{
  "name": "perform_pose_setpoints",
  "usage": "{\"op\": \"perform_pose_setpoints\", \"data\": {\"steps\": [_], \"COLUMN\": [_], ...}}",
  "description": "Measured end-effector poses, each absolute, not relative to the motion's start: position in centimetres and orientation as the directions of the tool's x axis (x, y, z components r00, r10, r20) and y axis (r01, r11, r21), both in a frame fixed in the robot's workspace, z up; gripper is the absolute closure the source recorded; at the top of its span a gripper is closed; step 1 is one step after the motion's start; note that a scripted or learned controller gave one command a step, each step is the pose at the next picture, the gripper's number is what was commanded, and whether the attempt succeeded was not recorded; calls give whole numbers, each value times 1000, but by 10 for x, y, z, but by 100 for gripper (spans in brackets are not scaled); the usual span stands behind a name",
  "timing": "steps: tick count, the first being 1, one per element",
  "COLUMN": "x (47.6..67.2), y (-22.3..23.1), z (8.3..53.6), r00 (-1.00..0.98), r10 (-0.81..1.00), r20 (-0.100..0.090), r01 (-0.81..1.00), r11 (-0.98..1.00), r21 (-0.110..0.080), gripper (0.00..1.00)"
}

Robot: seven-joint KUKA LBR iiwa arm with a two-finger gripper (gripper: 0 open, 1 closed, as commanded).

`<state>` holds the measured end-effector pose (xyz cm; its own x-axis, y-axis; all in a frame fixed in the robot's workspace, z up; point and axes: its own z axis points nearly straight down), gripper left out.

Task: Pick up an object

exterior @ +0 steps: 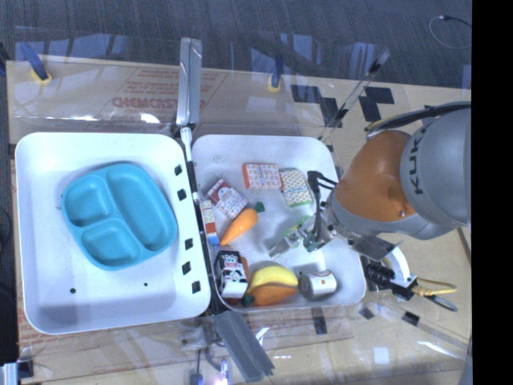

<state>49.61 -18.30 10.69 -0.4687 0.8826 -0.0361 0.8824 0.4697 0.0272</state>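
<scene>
Camera view, pincer [298, 237] low beside carrot [240, 225]

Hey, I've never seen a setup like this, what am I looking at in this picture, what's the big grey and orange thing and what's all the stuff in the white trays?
The picture comes from one camera fixed above a bench, looking down at a slant. The grey and orange thing is a robot arm reaching in from the right. Its gripper is low inside the right bin; I cannot tell whether it holds anything.

That bin holds toy food and small packages: a carrot, a banana, a small can, a black and white carton and several printed boxes.

The left bin holds a blue divided plate.
</scene>
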Motion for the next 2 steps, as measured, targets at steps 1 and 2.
{"op": "perform_pose_setpoints", "data": {"steps": [1,2], "x": [497,544], "y": [-183,-109], "z": [117,193], "r00": [-473,-685], "r10": [881,729], "r20": [-33,-1], "r01": [880,729], "r11": [473,685], "r21": [28,0], "gripper": [100,100]}}
